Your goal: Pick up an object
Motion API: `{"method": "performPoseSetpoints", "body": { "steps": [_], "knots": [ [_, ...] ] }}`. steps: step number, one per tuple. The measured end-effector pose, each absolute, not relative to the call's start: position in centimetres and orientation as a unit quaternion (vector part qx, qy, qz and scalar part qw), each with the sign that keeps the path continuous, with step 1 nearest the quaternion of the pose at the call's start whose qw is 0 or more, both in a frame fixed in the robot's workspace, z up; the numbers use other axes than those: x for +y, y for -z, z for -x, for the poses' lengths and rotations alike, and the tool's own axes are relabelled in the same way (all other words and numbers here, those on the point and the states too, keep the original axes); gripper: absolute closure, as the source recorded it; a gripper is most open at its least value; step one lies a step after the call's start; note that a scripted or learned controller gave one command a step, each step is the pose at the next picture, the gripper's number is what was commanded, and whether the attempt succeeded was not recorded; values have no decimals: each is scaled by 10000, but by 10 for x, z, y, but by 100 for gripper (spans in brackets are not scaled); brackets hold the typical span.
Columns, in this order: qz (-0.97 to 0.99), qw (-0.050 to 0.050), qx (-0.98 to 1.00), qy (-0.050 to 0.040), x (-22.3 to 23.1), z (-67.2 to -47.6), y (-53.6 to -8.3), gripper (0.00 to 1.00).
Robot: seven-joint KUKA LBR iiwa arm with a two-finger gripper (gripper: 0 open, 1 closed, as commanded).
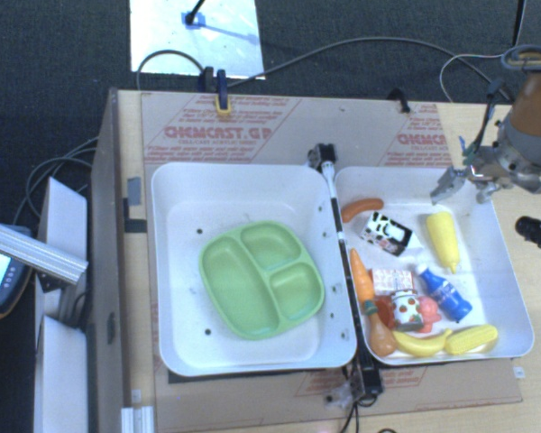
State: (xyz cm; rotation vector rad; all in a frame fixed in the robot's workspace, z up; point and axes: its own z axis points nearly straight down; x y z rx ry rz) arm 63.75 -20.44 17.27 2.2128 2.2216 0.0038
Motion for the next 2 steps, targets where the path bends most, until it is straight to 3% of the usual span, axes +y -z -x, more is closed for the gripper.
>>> {"method": "performPoseSetpoints", "body": {
  "steps": [1,2],
  "knots": [
    [-7058,22,7084,-9,-206,-619,-106,0],
    [-7063,7,7079,-2,-206,-616,-85,0]
  ]
}}
